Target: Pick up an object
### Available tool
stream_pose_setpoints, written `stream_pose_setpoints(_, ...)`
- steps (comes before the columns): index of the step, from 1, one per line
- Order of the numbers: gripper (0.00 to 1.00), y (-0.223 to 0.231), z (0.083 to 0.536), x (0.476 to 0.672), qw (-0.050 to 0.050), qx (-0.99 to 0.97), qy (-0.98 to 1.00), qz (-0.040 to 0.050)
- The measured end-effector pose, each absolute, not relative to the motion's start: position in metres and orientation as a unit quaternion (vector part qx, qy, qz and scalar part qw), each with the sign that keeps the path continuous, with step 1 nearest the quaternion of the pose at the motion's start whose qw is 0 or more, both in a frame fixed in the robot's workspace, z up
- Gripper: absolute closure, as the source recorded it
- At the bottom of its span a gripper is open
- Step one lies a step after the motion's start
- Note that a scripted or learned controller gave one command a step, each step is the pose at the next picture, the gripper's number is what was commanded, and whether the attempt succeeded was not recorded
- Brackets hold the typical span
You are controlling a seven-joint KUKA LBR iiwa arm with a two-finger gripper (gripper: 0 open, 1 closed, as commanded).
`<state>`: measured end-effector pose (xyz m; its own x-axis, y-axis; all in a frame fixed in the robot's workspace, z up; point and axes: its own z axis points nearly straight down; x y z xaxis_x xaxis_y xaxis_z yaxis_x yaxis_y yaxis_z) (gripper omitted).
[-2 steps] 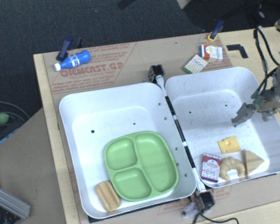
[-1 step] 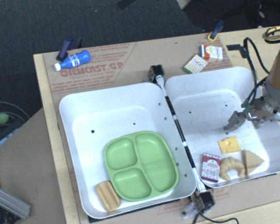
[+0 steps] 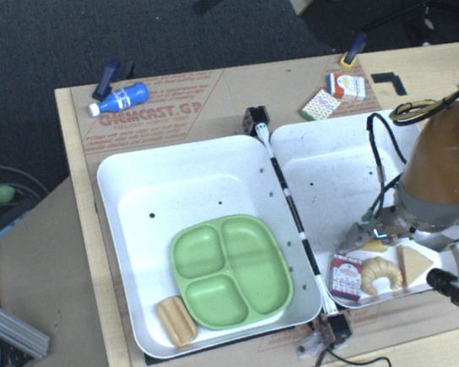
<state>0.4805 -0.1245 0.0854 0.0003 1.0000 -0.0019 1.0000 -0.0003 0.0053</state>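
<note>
Progress: nothing looks lifted yet; every item lies in a bin, so the pick itself is left.
Left bin (image 3: pixel 126 236): shallow white plastic tray with rounded corners.
Green plate (image 3: pixel 230 271): smooth pale-green plastic plate with three compartments, lying flat.
Tan block (image 3: pixel 176 321): small ridged wafer-like piece, just beside the plate's lower-left corner.
Right bin (image 3: pixel 329 163): matching white tray; its contents crowd the near edge.
Red packet (image 3: pixel 345 277): small glossy dark-red pouch with a label.
Croissant (image 3: pixel 381 272): curved, pale-brown toy pastry, touching the packet.
Cream wedge (image 3: pixel 414 260): flat pale piece just right of the croissant.
Gripper (image 3: pixel 379 231): low over these items; I cannot tell how the jaws stand.
Desk (image 3: pixel 87 200): light wood.
</note>
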Motion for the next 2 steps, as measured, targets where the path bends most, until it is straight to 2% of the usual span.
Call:
stream_pose_setpoints(1,0.0,-0.186,0.147,0.479,0.001,0.708,0.706,0.0)
stream_pose_setpoints(2,0.0,-0.139,0.13,0.518,0.0,0.707,0.708,0.0004)
